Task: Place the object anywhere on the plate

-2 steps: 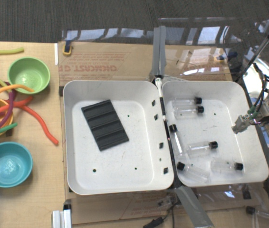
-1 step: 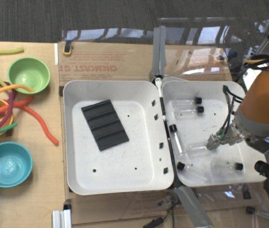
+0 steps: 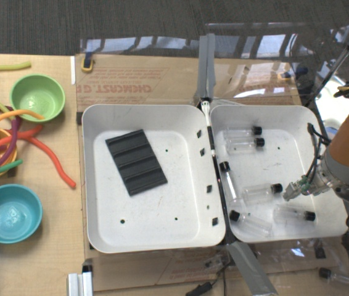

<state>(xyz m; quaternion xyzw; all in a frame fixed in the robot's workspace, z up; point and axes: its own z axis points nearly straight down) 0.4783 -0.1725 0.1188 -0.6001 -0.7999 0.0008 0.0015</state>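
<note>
Bins sit side by side on the bench in the camera view, the left bin and the right bin meeting at a hinged seam down the middle. In the left bin a dark ribbed plate lies flat, turned at a slant, near the upper-left part of the floor. The right bin holds several clear vials with black caps: two close together near the top, one by the seam, one in the middle, one at the lower left corner and one at the lower right. The gripper reaches in from the right and hangs low over the right bin, its tip just beside the cap of the middle vial (touching or not, I cannot tell). Whether its fingers are spread or pressed together cannot be told. Left of the bins stand a green bowl and a teal bowl, with coloured cords between them
</note>
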